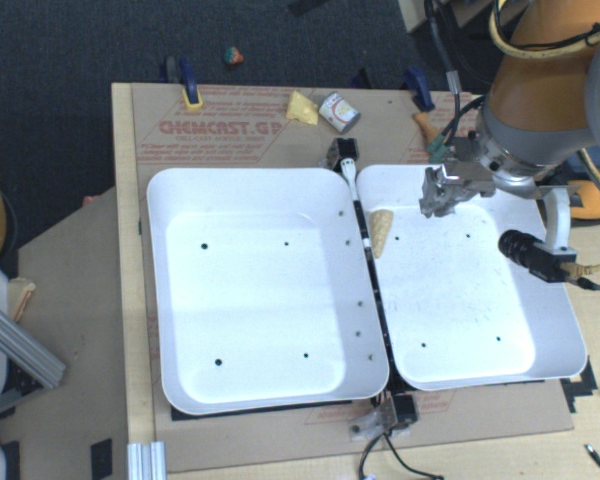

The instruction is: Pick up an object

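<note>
A KUKA arm's two-finger gripper (pixel 442 200) hangs over the far edge of the right bin (pixel 500 368), fingers pointing down with nothing seen between them; how far apart they stand cannot be told from this angle. The one object inside that bin, a small tan cone-shaped piece (pixel 380 230), lies against the bin's left wall near the far-left corner, just beside the divider where the left bin (pixel 180 368) meets it, and a little apart from the gripper. It looks light, and probably soft or foam-like, though the material is not certain; its tapered form suggests it could squirt out of a pinch made near the narrow tip. A hold across the wider upper end seems the safer bet, but the wall close by leaves little room for a finger on that side. On the bench's far edge, outside both bins, lie a yellow scrap (pixel 302 109) and a small white box (pixel 339 112).
</note>
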